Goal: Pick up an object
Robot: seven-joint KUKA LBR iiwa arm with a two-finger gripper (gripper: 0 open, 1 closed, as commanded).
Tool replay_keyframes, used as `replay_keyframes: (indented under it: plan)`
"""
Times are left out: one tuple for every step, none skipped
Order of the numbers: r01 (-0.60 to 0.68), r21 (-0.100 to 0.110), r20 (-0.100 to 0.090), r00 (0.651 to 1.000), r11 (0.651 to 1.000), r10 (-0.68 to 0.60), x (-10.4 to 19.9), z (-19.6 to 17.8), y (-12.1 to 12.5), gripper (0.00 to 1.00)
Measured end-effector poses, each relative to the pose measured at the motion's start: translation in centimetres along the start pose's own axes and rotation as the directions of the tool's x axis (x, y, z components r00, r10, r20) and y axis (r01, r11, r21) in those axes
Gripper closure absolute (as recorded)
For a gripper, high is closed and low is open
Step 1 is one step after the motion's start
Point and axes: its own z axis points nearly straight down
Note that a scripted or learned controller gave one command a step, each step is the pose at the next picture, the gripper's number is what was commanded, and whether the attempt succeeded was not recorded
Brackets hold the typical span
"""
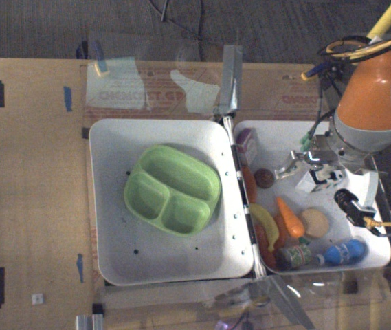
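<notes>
Lying just below the end effector (304, 165), a carrot (289, 216).

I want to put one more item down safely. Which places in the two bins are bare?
The left white bin has bare floor all around the green divided plastic plate, widest along its near edge. The right white bin is crowded along its near side: yellow banana, orange carrot, blue bottle.

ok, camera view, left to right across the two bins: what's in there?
Green divided plate in the left bin → banana → carrot → round tan item → blue bottle, all in the right bin. Gripper hangs over the right bin's far half.
</notes>
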Motion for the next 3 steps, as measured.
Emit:
replay_keyframes:
  plan:
    - [-0.137, -0.021, 0.0, 0.991, 0.99, 0.137, -0.3, 9.1, -3.7, 0.0]
    - [-0.144, -0.012, 0.001, 0.99, 0.99, 0.144, -0.6, 8.8, -3.9, 1.0]
    - [-0.169, -0.007, 0.0, 0.986, 0.986, 0.169, 6.4, -5.5, -1.8, 1.0]
